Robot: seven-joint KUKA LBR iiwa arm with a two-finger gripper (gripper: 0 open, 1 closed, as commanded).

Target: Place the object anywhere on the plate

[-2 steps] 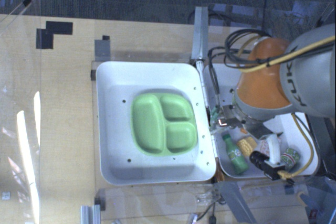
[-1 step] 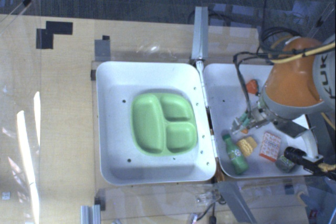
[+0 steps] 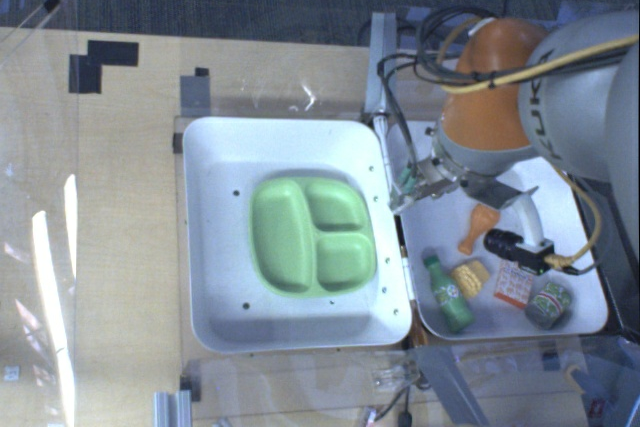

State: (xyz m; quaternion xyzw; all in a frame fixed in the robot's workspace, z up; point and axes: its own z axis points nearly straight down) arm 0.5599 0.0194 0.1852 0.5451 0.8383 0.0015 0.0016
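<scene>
- Bench: pale wood-grain top, strong glare streaks at the left side.
- Two shallow white bins sit directly on it, side by side, touching or nearly touching along the inner edges.
- Left bin: square, rounded corners.
- Right bin: partly hidden under the arm.
- Black L-shaped mark on the bench top at far left, well apart from the bins.
- Small grey bracket just beyond the left bin's far corner.
</scene>
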